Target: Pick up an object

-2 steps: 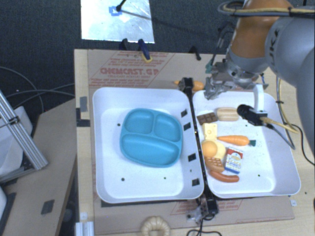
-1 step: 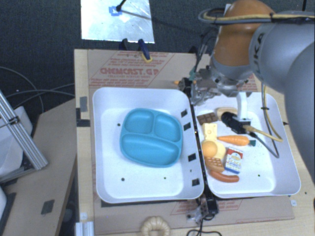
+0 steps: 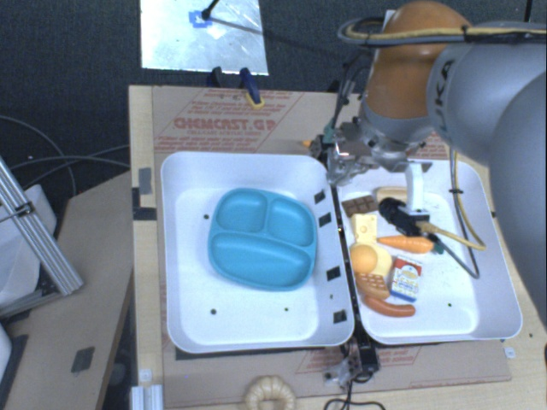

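You cannot tell the two-finger gripper (image 3: 344, 162) state, and descending there risks striking the right white bin's rim (image 3: 335, 196), missing the orange carrot (image 3: 407, 244).

I see a sky-blue divided plate (image 3: 261, 238) in the white left bin (image 3: 184, 314), and in the right bin an orange carrot (image 3: 407, 244), brown chocolate (image 3: 358, 204), pale yellow cheese (image 3: 366, 227) and a reddish-brown sausage (image 3: 386, 307).

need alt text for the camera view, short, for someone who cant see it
A grey robot arm reaches in from the right over two white bins side by side. The left bin holds a blue divided plate; the right bin holds toy food, including a carrot, a sausage and a cheese wedge.
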{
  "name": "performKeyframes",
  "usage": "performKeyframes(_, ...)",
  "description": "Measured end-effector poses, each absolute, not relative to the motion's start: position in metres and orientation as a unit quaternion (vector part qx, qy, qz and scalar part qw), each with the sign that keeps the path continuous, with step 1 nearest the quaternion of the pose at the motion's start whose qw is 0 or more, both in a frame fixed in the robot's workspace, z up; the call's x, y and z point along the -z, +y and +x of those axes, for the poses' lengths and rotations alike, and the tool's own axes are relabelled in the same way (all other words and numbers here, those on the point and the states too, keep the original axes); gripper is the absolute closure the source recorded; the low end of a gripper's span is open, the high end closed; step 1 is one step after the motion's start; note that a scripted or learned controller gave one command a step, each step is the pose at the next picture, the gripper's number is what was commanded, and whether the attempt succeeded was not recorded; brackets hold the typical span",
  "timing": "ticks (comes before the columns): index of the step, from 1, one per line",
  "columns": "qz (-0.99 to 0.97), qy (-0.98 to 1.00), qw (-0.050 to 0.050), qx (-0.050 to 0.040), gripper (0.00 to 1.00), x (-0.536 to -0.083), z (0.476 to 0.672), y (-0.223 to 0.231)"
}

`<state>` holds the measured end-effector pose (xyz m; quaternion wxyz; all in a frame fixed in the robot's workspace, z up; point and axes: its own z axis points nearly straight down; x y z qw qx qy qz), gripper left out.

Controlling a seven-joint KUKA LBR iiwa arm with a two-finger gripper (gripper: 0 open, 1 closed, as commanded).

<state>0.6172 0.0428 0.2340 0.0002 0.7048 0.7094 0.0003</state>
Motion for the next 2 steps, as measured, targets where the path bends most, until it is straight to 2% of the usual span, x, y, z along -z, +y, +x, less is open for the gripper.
performKeyframes(1, 0.707, 0.708, 0.000, -0.0004, 1.00, -0.232, 0.618, 0.036)
performKeyframes(2, 0.705, 0.709, 0.000, -0.0002, 1.00, -0.219, 0.623, 0.051)
